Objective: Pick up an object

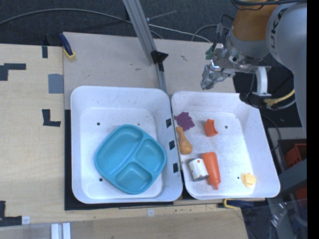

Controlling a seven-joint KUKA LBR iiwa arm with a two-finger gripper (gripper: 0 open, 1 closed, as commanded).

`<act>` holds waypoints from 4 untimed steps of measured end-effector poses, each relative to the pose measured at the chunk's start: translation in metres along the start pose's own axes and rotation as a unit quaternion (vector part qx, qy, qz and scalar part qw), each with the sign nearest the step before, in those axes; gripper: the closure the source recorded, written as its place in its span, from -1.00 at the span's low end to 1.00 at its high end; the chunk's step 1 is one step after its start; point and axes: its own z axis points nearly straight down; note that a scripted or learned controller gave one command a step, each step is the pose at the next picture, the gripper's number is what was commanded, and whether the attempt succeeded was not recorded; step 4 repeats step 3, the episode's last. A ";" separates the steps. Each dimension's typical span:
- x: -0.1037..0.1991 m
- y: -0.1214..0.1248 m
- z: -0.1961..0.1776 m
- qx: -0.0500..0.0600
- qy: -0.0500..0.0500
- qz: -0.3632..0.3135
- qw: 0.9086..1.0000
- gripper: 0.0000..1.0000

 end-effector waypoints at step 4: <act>0.162 -0.010 0.017 0.001 0.000 -0.001 1.000 1.00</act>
